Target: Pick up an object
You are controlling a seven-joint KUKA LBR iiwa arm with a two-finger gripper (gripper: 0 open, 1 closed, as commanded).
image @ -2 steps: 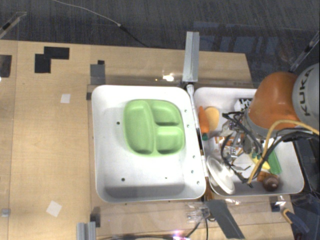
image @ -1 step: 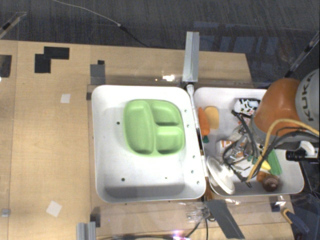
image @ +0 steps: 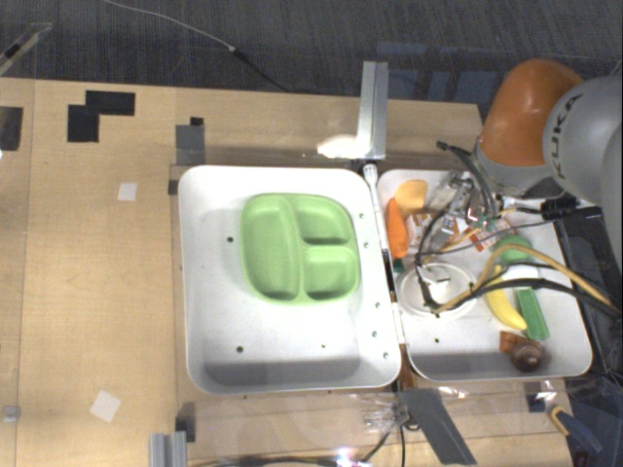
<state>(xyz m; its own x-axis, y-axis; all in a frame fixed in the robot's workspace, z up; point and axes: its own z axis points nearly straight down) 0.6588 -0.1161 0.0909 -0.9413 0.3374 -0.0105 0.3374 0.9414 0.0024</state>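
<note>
My pale wooden bench (image: 88,290) filled the frame's left; dark grey carpet (image: 243,13) ran along the top.

My arm (image: 584,134) is smooth grey casing with a rounded orange band (image: 521,110) above the wrist. I see black and yellow cables (image: 526,278) looping off it, plus thinner coloured wiring.

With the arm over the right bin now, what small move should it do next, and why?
Probably a short descent, straight down. The gripper hangs over the right bin among cables, close to the carrot and the white cup, and nothing is seen held. The banana lies further to the right.
</note>
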